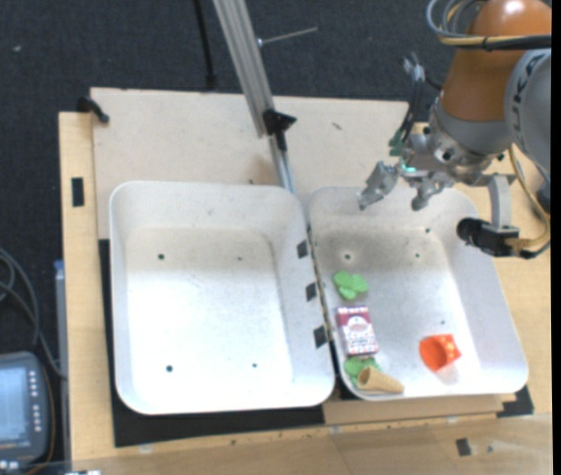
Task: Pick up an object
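Above the right bin's far edge the gripper hangs, fingers spread wide and holding nothing. A red-and-white carton lies flat by that bin's left wall.

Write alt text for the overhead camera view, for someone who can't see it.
A grey-and-orange robot arm holds its open, empty gripper above the far edge of the right white bin. That bin holds a green piece, a small red box, an orange cup and a cone; left bin beside it.
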